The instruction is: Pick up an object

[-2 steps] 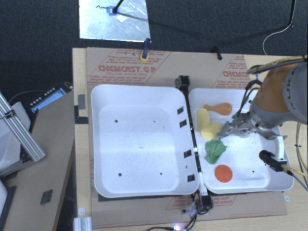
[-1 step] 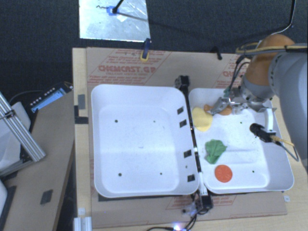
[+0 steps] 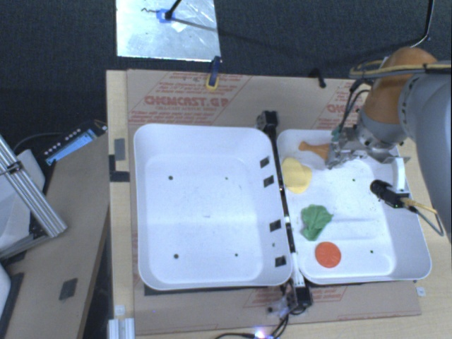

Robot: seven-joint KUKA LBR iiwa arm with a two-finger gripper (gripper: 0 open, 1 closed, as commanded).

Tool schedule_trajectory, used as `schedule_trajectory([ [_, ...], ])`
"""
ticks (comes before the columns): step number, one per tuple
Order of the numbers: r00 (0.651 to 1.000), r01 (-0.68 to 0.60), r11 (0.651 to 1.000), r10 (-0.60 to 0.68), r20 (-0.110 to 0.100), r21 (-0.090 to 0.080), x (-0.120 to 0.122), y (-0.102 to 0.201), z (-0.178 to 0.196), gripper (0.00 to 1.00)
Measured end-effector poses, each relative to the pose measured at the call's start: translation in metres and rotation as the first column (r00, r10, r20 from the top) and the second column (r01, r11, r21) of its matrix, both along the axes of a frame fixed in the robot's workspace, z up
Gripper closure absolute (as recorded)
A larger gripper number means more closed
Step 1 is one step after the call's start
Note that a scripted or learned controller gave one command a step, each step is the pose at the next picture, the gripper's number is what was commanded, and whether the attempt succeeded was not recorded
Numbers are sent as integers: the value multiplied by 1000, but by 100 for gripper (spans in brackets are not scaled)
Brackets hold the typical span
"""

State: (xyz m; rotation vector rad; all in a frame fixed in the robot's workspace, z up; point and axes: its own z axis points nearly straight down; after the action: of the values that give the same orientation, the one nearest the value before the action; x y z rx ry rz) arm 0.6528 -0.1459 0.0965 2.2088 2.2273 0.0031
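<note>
Lying just beside gripper (image 3: pixel 334 159), tan object (image 3: pixel 311 147), yellow piece (image 3: pixel 296 176) near

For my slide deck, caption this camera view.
Gripper in the right bin beside a tan item; yellow lump, green lump and orange disc lie nearby.

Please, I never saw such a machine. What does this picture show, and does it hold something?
This is a robot arm, grey with an orange band, reaching in from the right. One camera above the bench looks down at a slant. The bench bears a left bin and a right bin. The right bin holds a yellow lump, a green piece, a red disc and a tan piece. The pincer hangs beside the tan piece; whether it grips it cannot be seen.
</note>
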Motion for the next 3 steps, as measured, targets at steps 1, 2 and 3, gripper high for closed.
schedule_trajectory([
  [1, 1000, -9, 1000, 9, 9, 7, 20, 124, 96, 100],
  [2, 1000, -4, 1000, 4, 17, 6, 18, 198, 279, 100],
  [3, 1000, -4, 1000, 4, -19, 5, 5, 299, 123, 100],
])
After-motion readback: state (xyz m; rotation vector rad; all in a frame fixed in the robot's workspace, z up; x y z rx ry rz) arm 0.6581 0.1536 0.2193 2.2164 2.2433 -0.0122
